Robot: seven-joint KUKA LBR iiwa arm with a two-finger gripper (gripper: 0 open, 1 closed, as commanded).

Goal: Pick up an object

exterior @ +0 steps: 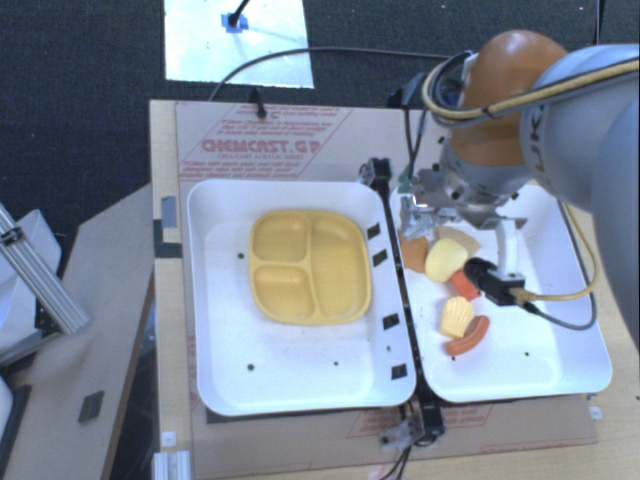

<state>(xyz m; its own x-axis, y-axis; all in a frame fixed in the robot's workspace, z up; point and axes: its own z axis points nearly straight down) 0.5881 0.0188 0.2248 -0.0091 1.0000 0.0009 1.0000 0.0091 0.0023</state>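
My gripper (416,216) hangs low over the far left part of the right bin (560,358), close to the divider between the bins. Just below it lies an orange piece (412,255), and beside that a pale yellow rounded fruit (446,260) with a cream slice (464,237) behind it. Nearer the front lie a small red piece (462,286), a yellow ridged piece (457,317) and an orange-red sausage (468,336). I see nothing lifted off the bin floor.
The left bin (225,368) holds a yellow divided plate (309,266). The arm's grey body and orange band (505,88) cover the right bin's far right side. A black clip strip (392,298) runs between the bins.
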